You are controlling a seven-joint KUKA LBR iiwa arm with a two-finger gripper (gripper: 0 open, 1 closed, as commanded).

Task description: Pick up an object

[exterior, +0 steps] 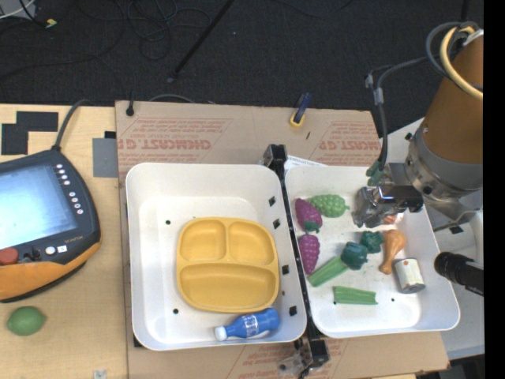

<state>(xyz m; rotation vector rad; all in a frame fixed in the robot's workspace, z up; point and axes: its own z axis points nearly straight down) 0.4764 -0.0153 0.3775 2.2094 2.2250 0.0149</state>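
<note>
Although the gripper (377, 205) is lowered over the upper part of the right bin (442, 314), nothing is seen between its fingers, and whether they are parted cannot be told. The toys are left lying right of centre: purple grapes (308, 214), a teal piece (357, 254), an orange drumstick (391, 248). No pick appears made; grasping and lifting remain.

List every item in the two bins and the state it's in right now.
Yellow divided plate: flat in left bin.
Blue bottle: on its side, left bin.
Purple grapes: lying, right bin.
Green grapes: lying, right bin.
Small can: on its side.
Hand: over right bin, holding nothing visible.
</note>
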